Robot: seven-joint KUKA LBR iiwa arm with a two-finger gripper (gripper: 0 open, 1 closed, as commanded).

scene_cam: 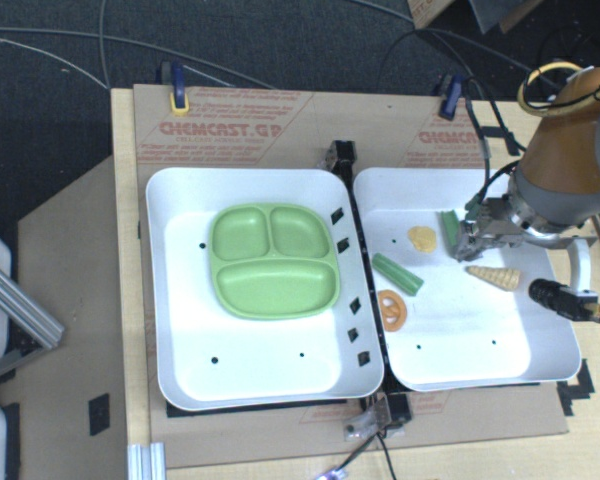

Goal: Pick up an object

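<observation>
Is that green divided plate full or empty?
Empty: the green divided plate in the left bin shows three bare compartments.

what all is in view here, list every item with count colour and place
divided plate: 1, light green, middle of left bin
left bin: 1, white, left half of bench
right bin: 1, white, right half of bench
stick-shaped item: 1, green, right bin, near its left wall
pretzel: 1, orange-brown, right bin, just below the green stick
round piece: 1, yellow, right bin, upper middle
cone: 1, tan, right bin, lying on its side below the gripper
clamps: 2, blue, bench's far edge
gripper: 1, grey metal, over right bin's upper right
arm: 1, orange band, reaching in from the right
</observation>
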